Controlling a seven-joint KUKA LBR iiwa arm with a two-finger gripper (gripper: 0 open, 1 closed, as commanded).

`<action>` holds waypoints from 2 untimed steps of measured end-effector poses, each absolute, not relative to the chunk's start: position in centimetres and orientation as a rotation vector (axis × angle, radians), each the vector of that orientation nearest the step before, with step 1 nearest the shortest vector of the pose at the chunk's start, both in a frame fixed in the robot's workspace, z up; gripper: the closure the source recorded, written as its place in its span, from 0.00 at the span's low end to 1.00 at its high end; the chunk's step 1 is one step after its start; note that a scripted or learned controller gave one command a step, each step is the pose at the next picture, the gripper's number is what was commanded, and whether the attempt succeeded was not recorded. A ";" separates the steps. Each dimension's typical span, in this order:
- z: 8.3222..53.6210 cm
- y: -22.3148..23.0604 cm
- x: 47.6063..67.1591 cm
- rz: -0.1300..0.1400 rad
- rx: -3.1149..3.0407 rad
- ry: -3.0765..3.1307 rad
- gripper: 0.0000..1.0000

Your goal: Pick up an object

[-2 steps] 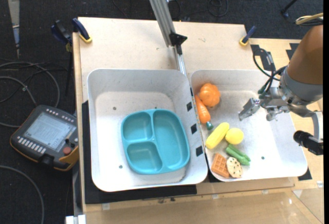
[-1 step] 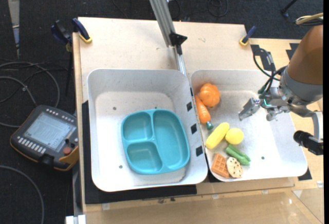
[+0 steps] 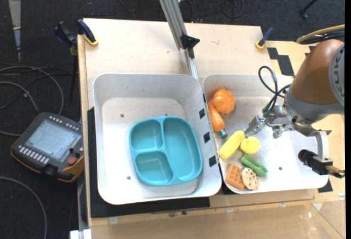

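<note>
The jaws [image 3: 258,124], state indeterminate, hang just above-right of the lemon [image 3: 250,146]; corn [image 3: 231,144] lies diagonally leftward.

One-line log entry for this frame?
hand over right bin | beside lemon | nothing visibly held | tray in left bin

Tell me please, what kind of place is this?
Probably a robotics lab, not a kitchen. The bench bears two white bins, toy food such as a pumpkin lies beside the gripper, and a teach pendant sits among loose cables on the floor.
</note>
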State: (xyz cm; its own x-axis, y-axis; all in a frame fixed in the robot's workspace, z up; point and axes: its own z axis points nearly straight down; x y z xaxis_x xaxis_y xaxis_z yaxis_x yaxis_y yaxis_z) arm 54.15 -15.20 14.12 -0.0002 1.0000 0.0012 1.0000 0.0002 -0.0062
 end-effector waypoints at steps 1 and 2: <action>9.5 -15.2 54.2 -0.001 -2.223 -2.223 0.00; 10.6 -15.2 54.3 -0.003 -2.223 -2.223 1.00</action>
